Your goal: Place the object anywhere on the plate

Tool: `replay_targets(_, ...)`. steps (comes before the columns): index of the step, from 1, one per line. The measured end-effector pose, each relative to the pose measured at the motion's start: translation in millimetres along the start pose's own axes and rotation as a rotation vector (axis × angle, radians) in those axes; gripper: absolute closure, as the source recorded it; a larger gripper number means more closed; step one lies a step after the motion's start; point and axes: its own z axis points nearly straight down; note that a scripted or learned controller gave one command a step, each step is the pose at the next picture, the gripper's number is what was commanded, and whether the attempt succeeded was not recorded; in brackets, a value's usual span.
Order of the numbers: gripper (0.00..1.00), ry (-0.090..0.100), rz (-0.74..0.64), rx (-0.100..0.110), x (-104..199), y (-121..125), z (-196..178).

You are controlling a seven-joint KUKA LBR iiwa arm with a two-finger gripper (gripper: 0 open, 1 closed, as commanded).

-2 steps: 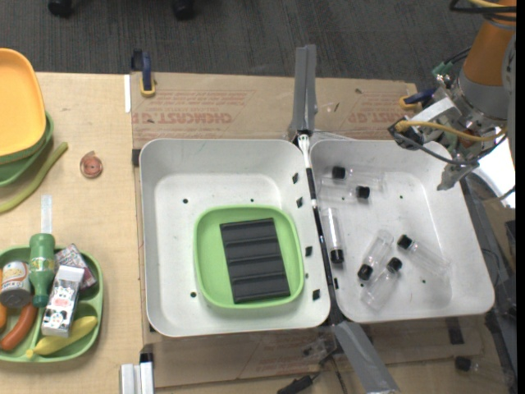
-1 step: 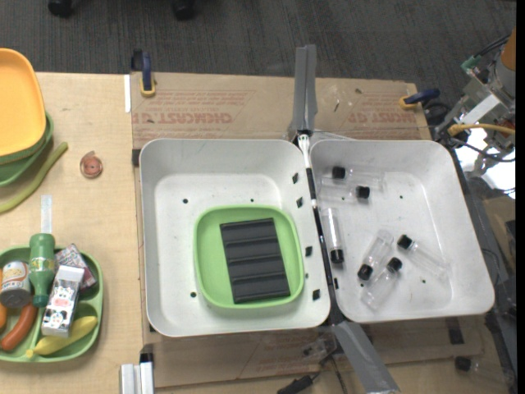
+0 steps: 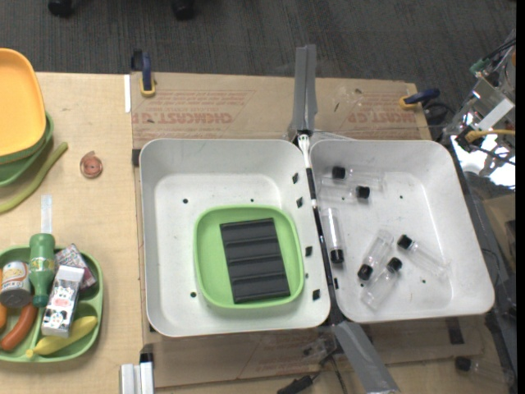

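A square green plate lies in the left white bin, slightly toward its front. A dark grey ribbed block lies flat on the middle of the plate. In the right white bin several clear vials with black caps lie scattered: one near the back left, one along the left wall, and a cluster toward the front middle.
On the wooden table to the left stand stacked yellow and green dishes and a green tray of toy food. Clamps hold the cardboard at the back. Cables and hardware sit at the far right.
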Motion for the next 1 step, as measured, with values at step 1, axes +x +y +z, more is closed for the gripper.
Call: replay_targets(1, 0.0, 0.0, 0.025, 0.001, 5.4, 3.4, -18.8)
